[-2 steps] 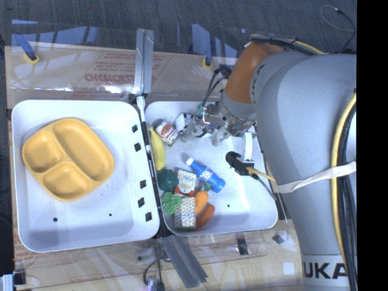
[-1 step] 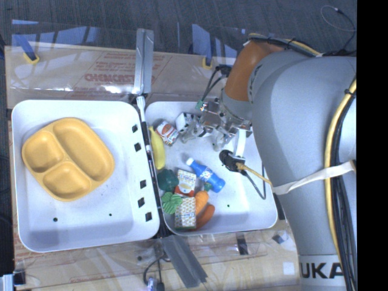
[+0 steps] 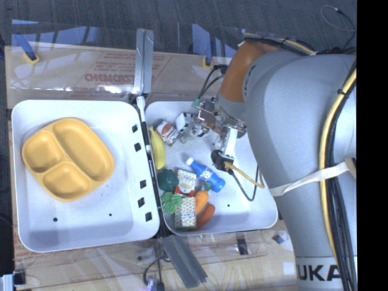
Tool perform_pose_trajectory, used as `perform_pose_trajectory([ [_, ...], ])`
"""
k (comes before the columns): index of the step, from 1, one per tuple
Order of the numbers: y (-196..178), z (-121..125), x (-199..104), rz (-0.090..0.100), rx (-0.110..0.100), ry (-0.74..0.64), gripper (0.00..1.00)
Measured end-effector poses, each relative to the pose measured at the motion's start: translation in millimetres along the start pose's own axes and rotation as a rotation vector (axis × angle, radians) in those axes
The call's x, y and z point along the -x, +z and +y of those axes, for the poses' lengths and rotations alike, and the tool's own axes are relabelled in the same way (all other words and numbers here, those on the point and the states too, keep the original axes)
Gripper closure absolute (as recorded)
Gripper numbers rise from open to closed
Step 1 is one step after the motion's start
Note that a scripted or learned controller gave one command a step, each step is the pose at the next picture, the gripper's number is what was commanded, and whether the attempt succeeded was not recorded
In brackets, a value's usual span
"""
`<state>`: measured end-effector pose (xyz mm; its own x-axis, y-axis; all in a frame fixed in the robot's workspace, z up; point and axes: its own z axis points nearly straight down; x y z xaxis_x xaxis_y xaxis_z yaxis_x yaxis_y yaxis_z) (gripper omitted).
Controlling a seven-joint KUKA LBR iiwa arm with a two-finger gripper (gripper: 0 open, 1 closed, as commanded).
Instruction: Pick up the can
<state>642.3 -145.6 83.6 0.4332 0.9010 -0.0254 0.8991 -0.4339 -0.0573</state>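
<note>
Setting was a robotics lab test cell. Evidence: large grey industrial arm (image 3: 303,132) with exposed cabling, two shallow white plastic bins (image 3: 36,235) fixed side by side on a bench covered in taped clear plastic sheeting (image 3: 79,71), dark carpeted floor (image 3: 121,5) behind.

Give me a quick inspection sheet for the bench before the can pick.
Surface: two white bins side by side; left bin and right bin both sit flat.
Job's things: can lies on its side at the right bin's upper left.
Clutter: yellow divided plate in the left bin; banana, blue bottle, carrot and small carton in the right bin.
Grippers: gripper low beside the can; grip cannot be judged.
Cables: black cable loops off the wrist.
Surroundings: dark floor beyond the bench.
</note>
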Motion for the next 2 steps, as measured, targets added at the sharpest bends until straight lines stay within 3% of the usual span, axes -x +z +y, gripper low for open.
perform_pose_trajectory([
  [1, -0.5, -5.7, -21.2, 0.003, 0.023, 0.008, 0.0],
  [2, -7.9, -6.2, -27.6, 0.009, 0.025, -0.004, 1.0],
])
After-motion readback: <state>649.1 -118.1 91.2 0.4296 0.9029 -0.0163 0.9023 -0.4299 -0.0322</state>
